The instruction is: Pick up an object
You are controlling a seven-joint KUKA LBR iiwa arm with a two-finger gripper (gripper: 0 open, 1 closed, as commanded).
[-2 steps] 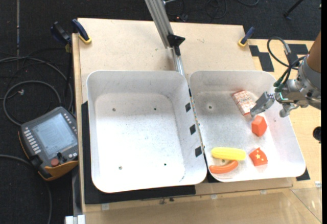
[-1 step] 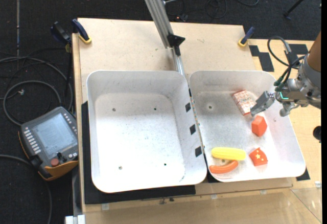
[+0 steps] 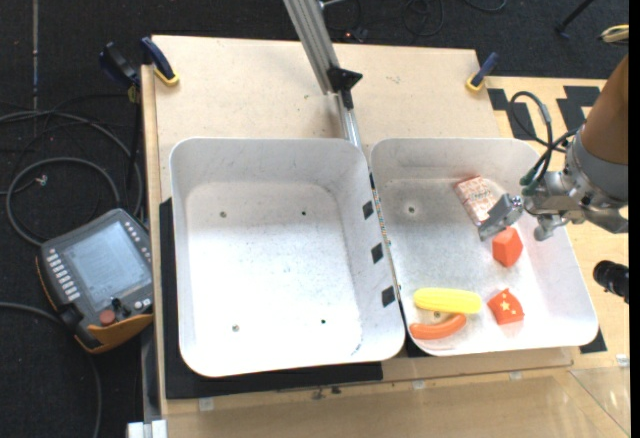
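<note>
My gripper [image 3: 522, 223] hangs over the right side of the right bin [image 3: 430, 154], fingers spread open with nothing between them. Its left finger [image 3: 498, 220] sits just above an orange block [image 3: 507, 249], which rests on the bin floor. A pinkish packet [image 3: 475, 195] lies just left of the gripper. Nearer the front of the bin are a red block [image 3: 506, 307], a yellow banana-shaped piece [image 3: 447, 301] and an orange curved piece [image 3: 438, 327] below it.
The left bin [image 3: 260, 256] adjoins the right one along a shared wall [image 3: 378, 236]. A slanted metal pole [image 3: 305, 11] comes down to the bins' back edge. Yellow clamps [image 3: 163, 71] [image 3: 480, 76] hold the board's far corners. A teach pendant [image 3: 95, 276] lies off the bench's left.
</note>
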